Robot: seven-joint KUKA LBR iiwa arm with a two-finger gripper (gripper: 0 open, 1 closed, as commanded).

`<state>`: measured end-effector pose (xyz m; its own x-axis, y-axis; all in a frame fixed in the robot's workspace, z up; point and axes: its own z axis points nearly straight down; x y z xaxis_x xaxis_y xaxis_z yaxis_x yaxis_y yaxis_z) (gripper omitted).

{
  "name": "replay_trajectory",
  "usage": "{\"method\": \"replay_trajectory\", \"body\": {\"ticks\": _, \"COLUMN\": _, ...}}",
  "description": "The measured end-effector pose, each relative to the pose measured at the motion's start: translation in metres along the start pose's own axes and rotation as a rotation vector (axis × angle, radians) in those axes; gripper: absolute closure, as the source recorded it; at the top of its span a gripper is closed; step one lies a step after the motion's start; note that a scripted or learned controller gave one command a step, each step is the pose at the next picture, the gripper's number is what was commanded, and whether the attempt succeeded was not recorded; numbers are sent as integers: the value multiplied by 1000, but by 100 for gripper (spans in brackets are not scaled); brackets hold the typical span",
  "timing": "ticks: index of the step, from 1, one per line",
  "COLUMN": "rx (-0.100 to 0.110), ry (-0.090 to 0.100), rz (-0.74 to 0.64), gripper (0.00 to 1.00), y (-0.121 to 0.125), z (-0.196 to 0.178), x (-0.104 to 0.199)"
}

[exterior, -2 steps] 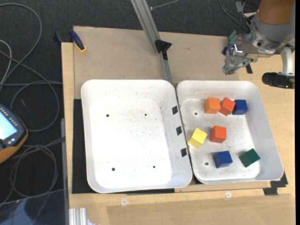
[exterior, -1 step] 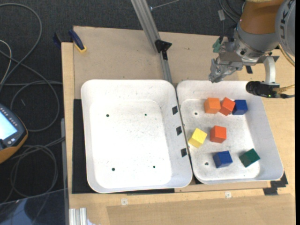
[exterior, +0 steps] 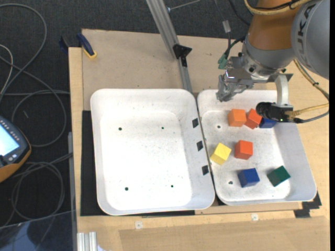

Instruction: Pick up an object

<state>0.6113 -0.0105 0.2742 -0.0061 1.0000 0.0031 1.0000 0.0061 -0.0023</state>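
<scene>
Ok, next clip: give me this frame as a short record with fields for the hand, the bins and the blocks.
hand: above the right bin's far-left corner, nothing seen held
right bin: holds all the blocks
blocks, far group: orange block, red-orange block, dark blue block
blocks, middle: yellow block, red-orange cube
blocks, near edge: blue block, green block
left bin: white, speckled

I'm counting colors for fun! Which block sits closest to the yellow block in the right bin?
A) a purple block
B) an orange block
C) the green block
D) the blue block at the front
B: the orange block sits just right of the yellow block, nearer than the blue block or the green block.
</scene>
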Motion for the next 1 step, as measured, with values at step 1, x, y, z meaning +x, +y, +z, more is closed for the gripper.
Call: {"method": "replay_trajectory", "body": {"ticks": 1, "rx": 0, "ry": 1, "rz": -1, "gripper": 100, "y": -16, "z": 1, "x": 59}}
